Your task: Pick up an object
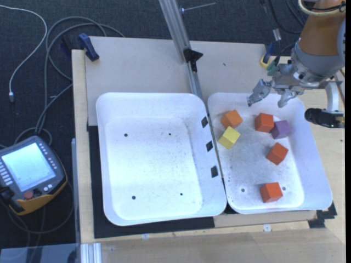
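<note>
the gripper (272, 96) hangs spread and empty over the right bin's (312, 141) far rim. just below sits a red block (264, 122), touching a purple block (281, 129). it looks light, stiff, smooth: best pinched across its free flat sides.

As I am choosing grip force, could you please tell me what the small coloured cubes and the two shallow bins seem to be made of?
The small coloured cubes, such as the yellow cube and purple cube, look like matte painted wood or foam: flat colour, no glare. The shallow white bins look like thin moulded plastic, with rounded rims and speckled floors.
</note>
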Action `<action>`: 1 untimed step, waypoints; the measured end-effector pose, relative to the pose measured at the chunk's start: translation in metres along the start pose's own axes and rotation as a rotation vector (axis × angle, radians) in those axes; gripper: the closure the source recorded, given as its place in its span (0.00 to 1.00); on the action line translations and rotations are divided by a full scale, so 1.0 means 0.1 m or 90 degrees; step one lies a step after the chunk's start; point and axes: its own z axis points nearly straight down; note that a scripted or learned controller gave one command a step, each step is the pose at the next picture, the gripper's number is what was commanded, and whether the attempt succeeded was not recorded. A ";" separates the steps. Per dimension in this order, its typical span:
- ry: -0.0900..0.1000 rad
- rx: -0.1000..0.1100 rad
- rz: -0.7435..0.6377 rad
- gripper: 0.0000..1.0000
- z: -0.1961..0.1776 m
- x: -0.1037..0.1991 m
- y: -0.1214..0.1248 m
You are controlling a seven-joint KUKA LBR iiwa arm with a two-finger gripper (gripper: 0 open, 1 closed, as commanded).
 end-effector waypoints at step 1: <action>0.001 0.005 0.000 0.00 1.36 0.25 -0.07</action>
